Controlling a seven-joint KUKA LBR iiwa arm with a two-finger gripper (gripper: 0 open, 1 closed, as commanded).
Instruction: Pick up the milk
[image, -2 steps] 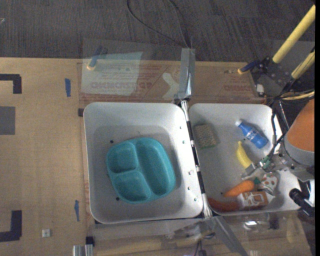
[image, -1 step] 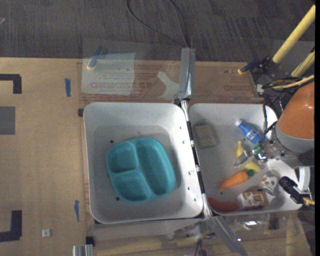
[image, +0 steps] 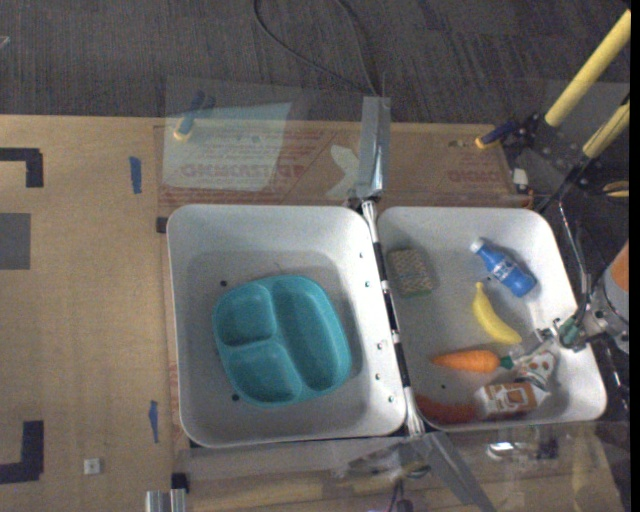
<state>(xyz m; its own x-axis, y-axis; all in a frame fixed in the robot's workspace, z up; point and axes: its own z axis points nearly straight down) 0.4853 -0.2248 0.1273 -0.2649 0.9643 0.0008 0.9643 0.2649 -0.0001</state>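
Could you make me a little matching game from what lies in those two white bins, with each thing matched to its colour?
Things:
1. divided plate
2. banana
3. bottle
4. carrot

Colours:
A. yellow
B. orange
C. teal
D. blue

Pairs: 1-C, 2-A, 3-D, 4-B. The plate lies in the left bin; the other three lie in the right bin.
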